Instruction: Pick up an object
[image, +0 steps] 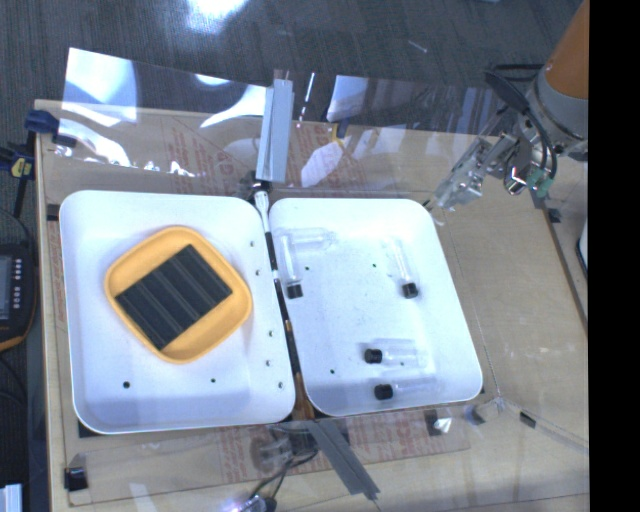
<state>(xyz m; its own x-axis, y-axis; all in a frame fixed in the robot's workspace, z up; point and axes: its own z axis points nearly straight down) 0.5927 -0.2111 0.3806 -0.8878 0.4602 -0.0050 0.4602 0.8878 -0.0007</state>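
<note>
The right white plastic bin (455, 330) has a few clear tubes with black caps (398, 354) scattered inside. In the left white bin (80, 300) sits an orange tray with a dark ribbed insert (178, 292). The gripper (462, 183) hovers beyond the right bin's far corner, holding nothing; can't tell its state.

Bright overhead light glares off the clear panel (150, 85) along the surface's (510, 300) far edge and washes the white bins (370, 400) pale, shadows stay faint, and the whole view is slightly soft.
</note>
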